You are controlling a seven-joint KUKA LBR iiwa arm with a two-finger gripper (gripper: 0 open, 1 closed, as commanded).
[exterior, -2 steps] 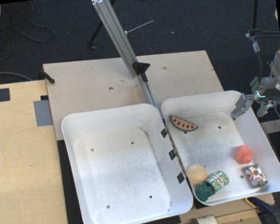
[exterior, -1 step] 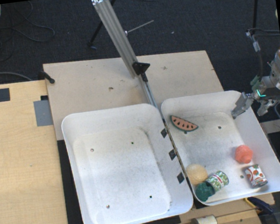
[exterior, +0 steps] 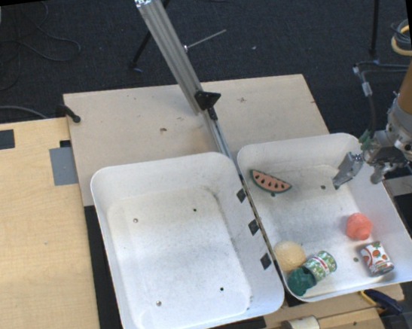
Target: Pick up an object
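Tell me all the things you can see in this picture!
white bins: two, white, side by side on the bench; the toys all lie in the right bin
watermelon slice: one, red with a green rind, far left part of the right bin
ball: one, pinkish red, right part of the right bin
round lump: one, pale yellow, near left part of the right bin
green lump: one, dark green, near left corner of the right bin
green can: one, green and white, lying on its side beside the green lump
red can: one, red and white, near right corner
metal post: one, silver, slanting behind the bins
arm: one, right edge
gripper: one, grey, over the right bin's far right part
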